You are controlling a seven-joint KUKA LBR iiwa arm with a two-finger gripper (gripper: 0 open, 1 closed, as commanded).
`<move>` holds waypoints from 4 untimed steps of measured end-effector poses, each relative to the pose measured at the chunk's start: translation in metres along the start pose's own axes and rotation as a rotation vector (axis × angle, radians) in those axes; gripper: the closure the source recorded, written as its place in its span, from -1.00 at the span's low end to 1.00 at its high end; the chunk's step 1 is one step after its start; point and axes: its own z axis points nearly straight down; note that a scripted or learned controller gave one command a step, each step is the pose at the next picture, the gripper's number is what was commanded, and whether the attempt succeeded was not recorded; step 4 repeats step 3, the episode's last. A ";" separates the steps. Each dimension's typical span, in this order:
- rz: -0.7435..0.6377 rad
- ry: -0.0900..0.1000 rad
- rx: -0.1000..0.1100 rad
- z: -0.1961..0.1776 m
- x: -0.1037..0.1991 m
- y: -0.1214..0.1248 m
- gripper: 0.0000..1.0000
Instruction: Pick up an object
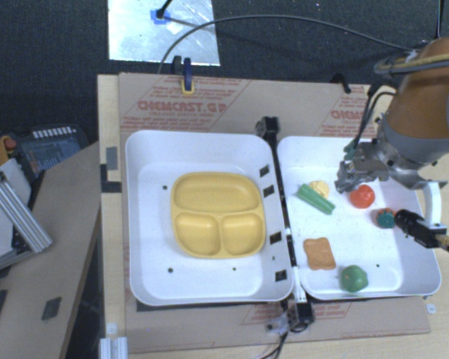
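Approach is the step in hand: your tool (349,179) hangs low in the right bin (415,279) just beside the red ball (362,196), and I cannot tell its state. Next you need a clean descent onto the ball, clear of the green block (315,198), yellow piece (319,188) and teal object (386,218); the orange block (319,253), green ball (353,277) and yellow tray (213,214) lie apart.

Arm (426,96) reaches from right, gripper (347,179) pointed down
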 end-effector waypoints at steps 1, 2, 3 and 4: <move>0.001 0.000 0.000 -0.001 0.046 0.010 1.00; 0.002 0.000 0.003 0.014 0.095 0.009 1.00; 0.002 0.000 0.002 0.016 0.138 0.012 1.00; 0.002 0.000 0.002 0.016 0.138 0.012 1.00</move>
